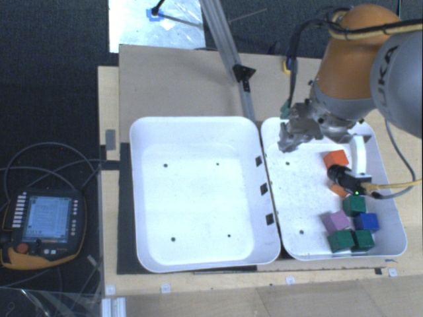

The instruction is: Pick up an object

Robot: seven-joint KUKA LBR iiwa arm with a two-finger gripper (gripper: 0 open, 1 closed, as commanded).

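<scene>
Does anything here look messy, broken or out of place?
Nothing looks broken or spilled. The small coloured blocks, like the orange block and the green cube, crowd the right white bin's near-right corner, while the claw sits over its far-left corner.

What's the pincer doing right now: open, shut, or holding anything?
Pincer: over the far left corner of the right bin; open or shut cannot be told, and no object shows between its fingers.

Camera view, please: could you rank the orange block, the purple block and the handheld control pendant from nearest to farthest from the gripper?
1. Orange block, in the right bin beside the gripper.
2. Purple block, lower in the right bin among the clustered blocks.
3. Handheld control pendant, off the bench at far left.
</scene>
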